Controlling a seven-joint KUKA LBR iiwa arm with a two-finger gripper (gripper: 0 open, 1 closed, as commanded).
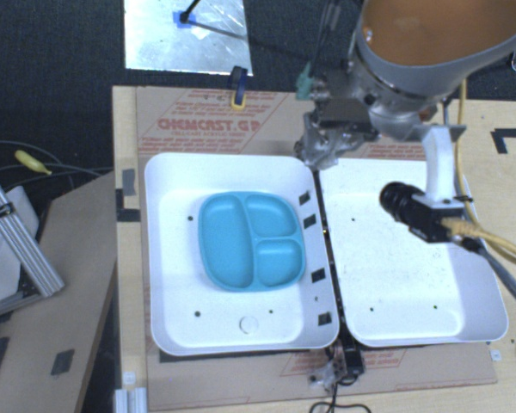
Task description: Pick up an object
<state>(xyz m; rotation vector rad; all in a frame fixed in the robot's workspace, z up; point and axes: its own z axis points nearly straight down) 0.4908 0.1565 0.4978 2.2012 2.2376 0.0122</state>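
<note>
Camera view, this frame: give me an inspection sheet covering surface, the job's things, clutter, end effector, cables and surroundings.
Surface: bench with printed brown board bearing a left bin and a right bin, side by side.
Job's things: blue divided plate lying flat in the left bin, three compartments.
Clutter: small round white disc in the left bin, near its front edge.
End effector: end effector over the bins' shared back corner; nothing seen between its fingers; finger state unclear.
Cables: yellow cable and black camera unit over the right bin.
Surroundings: foil sheet on dark floor; aluminium rails at left.
</note>
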